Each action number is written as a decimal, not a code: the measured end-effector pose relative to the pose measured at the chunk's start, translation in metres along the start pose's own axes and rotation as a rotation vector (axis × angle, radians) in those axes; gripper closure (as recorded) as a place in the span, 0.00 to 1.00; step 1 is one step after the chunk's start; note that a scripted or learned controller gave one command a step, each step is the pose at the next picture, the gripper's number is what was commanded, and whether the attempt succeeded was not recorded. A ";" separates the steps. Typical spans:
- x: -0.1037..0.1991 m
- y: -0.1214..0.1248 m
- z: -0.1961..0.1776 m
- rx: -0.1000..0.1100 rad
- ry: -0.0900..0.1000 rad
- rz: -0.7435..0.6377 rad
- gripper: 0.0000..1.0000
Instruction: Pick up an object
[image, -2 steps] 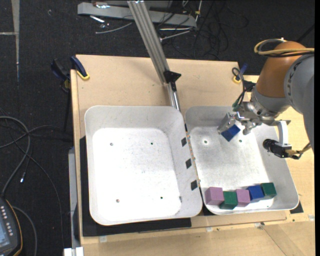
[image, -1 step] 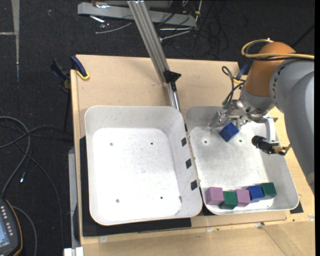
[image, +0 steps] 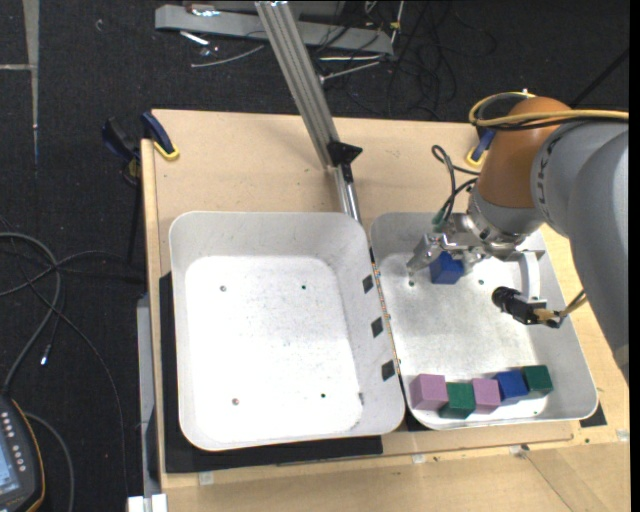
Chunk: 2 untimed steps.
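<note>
Look to the upper right of the frame: your arm (image: 560, 170), grey with its orange band, reaches in from the right edge and ends over the right bin (image: 560, 340). The gripper (image: 445, 262) sits near that bin's upper left part, and a blue cube (image: 446, 268) shows right at its tip, between the metal fingers. The jaws are clamped on that blue cube, one finger to the left of it and one to the right. Whether the cube is clear of the bin floor or resting on it you cannot tell from this slanted view.

A black cable fitting (image: 515, 303) hangs off the wrist, lower right of the gripper.

Along the right bin's lower edge you have a row of small blocks touching or just beside one another: a pink block (image: 429, 391) at the left end, then a green block (image: 461, 398), a second pink block (image: 486, 393), a blue block (image: 512, 384), and a dark green block (image: 538, 379) at the right end. They lie well apart from the gripper.

The left bin (image: 265, 330) takes up the middle of the frame, its floor speckled. Both bins rest on the tan worktop (image: 250, 160), and a metal rail (image: 305, 85) slants down from the top centre toward the gap between the bins.
</note>
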<state>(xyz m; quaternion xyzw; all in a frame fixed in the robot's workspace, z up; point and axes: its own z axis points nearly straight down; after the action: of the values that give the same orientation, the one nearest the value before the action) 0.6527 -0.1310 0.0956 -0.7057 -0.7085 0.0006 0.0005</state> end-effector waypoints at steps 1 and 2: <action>-0.001 0.001 -0.010 -0.004 0.000 0.004 1.00; 0.089 0.001 -0.105 -0.010 0.003 -0.007 1.00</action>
<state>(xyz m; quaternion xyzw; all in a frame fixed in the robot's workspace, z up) 0.6537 -0.0419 0.2008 -0.7032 -0.7109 -0.0039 -0.0021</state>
